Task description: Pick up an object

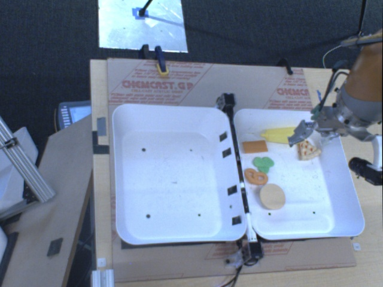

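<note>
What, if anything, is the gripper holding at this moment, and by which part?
It cannot be told. The gripper hangs over the right bin, between the yellow piece and the waffle-like piece; nothing shows between its fingers.

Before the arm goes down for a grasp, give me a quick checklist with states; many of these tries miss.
1. Objects in reach: ok. All lie in the right bin.
2. Claw position: ok. It sits over the right bin, between the yellow piece and the waffle-like piece.
3. Claw already holding something: cannot tell.
4. Target spacing: not ok. The green piece and the pretzel-like piece touch.
5. Easy alternative: ok. The tan disc lies apart from the rest.
6. Orange square lies flat: ok.
</note>
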